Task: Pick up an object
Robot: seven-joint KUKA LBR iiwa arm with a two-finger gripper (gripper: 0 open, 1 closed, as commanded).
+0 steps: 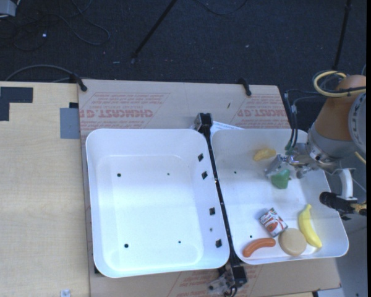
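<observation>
The right bin point(235, 146) holds several small objects. A green piece point(279, 179) lies near its right side, and my gripper point(288, 166) hangs directly over its upper edge, touching or nearly touching it. A yellow lemon-like piece point(264, 154) sits just to the upper left of the gripper. Toward the bin's front lie a red and white can point(272, 222), an orange sausage point(258, 247), a round beige bun point(292, 242) and a yellow banana point(308, 226). The grey arm with its orange band point(335, 113) comes in from the right.
The left bin point(99, 166) stands beside the right one, with a black-clipped divider point(211, 187) where they meet. Both rest on cardboard point(136, 107) on a wooden bench point(31, 197). A black fitting point(337, 200) juts over the right bin's right rim.
</observation>
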